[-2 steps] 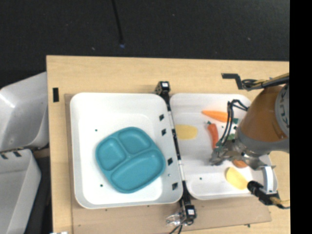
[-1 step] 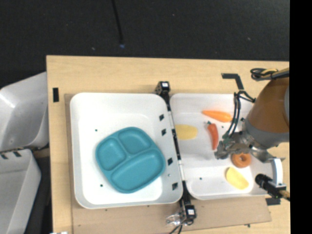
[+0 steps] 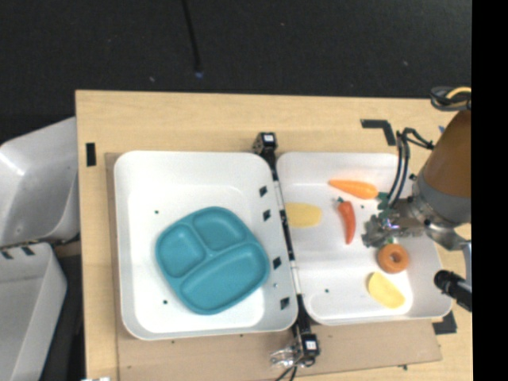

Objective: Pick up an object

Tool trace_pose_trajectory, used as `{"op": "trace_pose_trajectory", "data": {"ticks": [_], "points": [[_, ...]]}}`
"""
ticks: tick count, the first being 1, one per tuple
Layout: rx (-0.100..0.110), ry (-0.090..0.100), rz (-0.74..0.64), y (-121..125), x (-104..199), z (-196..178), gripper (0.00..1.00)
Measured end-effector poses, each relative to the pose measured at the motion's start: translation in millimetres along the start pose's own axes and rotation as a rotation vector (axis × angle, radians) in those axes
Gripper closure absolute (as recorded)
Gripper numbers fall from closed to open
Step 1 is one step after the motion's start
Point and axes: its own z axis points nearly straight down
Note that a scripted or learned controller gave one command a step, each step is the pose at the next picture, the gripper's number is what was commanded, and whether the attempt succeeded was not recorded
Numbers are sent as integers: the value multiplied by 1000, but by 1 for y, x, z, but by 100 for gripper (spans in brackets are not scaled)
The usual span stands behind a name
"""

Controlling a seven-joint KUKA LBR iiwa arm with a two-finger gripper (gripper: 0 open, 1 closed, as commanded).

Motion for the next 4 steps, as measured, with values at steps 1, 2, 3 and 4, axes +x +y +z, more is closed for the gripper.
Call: {"op": "trace_pose_trajectory", "data": {"ticks": [1, 2, 3, 4], "points": [[3, 0, -1, 2, -1, -29, 100], [7, 2, -3, 27, 34, -22, 100], [6, 3, -5, 56, 90, -23, 100], [6, 2, -4, 91, 137, -14, 100]]}}
